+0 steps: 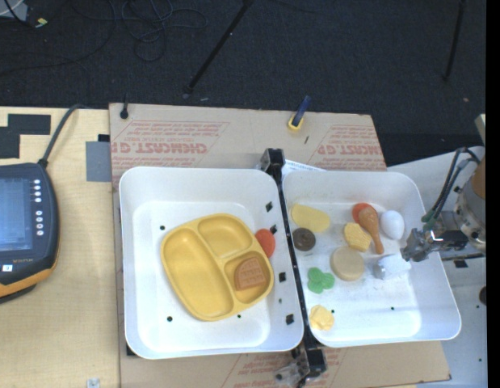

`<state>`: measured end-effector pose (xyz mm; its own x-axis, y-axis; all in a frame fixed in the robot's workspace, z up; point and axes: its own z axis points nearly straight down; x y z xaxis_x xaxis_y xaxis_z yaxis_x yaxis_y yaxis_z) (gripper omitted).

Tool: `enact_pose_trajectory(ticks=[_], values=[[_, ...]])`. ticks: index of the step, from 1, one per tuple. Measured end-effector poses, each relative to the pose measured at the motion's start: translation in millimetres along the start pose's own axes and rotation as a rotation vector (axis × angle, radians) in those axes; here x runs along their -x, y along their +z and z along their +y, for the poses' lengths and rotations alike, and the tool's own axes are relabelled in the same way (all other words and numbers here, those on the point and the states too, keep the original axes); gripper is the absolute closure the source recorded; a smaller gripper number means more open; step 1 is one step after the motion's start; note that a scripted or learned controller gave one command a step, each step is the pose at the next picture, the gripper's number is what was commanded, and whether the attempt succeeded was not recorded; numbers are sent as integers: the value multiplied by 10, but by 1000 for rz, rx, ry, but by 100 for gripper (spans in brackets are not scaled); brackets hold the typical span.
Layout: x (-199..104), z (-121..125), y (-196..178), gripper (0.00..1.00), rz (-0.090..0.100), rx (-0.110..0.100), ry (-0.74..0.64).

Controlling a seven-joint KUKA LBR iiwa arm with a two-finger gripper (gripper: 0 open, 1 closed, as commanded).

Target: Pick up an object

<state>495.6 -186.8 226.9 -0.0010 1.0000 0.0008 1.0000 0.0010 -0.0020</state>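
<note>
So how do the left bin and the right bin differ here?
The left bin holds a yellow divided tray with a brown piece in one compartment and a red piece beside it; the right bin holds many small loose food toys, such as a white egg and a green piece. The gripper is over the right bin, not the left. Both are shallow and white.

Bright even light, soft shadows, slightly grainy.

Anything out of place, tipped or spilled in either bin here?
Nothing spilled or damaged. The one oddity: a red piece in the left bin rests against the outer rim of the yellow divided plate, beside it rather than in a compartment. The brown waffle-like piece lies inside one.
</note>
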Motion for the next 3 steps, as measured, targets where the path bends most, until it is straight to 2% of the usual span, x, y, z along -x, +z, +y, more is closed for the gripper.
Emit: enact_pose_trajectory(ticks=[1,2,3], values=[[-411,309,44,100,2,-3,-4],[-896,460,156,100,2,-6,-3],[-1415,750,170,100,2,-3,-4]])
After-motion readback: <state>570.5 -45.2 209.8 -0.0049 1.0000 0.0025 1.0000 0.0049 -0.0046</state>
